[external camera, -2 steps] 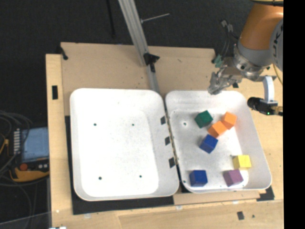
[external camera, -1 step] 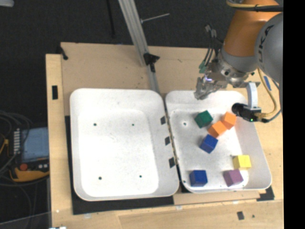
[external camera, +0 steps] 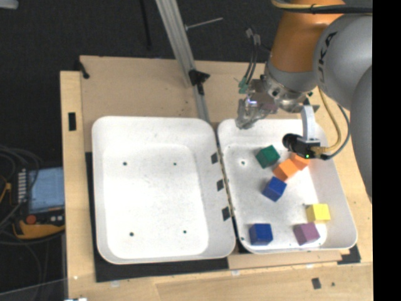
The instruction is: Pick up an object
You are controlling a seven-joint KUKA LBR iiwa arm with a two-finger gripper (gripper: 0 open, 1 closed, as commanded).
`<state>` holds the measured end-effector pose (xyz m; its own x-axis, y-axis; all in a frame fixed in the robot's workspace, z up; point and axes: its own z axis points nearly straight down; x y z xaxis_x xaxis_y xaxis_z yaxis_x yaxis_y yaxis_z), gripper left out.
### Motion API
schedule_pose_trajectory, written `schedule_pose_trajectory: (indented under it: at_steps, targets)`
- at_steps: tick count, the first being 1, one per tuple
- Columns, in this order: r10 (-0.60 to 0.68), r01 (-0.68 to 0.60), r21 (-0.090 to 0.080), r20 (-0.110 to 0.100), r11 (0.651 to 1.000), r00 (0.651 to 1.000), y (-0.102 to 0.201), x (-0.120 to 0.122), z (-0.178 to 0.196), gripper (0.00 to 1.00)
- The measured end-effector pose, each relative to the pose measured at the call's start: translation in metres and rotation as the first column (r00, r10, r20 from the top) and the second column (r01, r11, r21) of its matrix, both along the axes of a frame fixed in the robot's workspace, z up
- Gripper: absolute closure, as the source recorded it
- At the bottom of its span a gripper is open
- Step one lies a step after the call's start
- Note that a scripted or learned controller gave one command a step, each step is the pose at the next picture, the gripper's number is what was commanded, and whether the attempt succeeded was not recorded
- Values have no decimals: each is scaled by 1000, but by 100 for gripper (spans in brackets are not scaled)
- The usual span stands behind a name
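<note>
Several small blocks lie in the right bin [external camera: 241, 168]: a green cube [external camera: 268, 156], an orange block [external camera: 291, 166] touching its right side, a blue cube [external camera: 274, 189] just below them, a yellow cube [external camera: 318, 212], a purple cube [external camera: 306, 233] and a second blue cube [external camera: 260, 233] near the front wall. My gripper [external camera: 249, 116] hangs over the bin's back left corner, up and to the left of the green cube, apart from every block. Nothing shows in its grasp.
The left bin [external camera: 150, 187] lies alongside the right one, their rims meeting at the middle. A slanted metal rod [external camera: 182, 49] rises behind the bins. A black cable fitting [external camera: 301, 144] on the arm hangs over the right bin's back. Cables and a small device [external camera: 41, 196] sit off the bench's left.
</note>
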<state>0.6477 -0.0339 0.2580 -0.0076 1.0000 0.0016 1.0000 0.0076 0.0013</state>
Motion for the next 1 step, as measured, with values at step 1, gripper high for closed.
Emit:
schedule_pose_trajectory:
  at_steps: [1]
  targets:
    - [-1, 1, -1, -2, 1000, 1000, 48, -7, -15, 100]
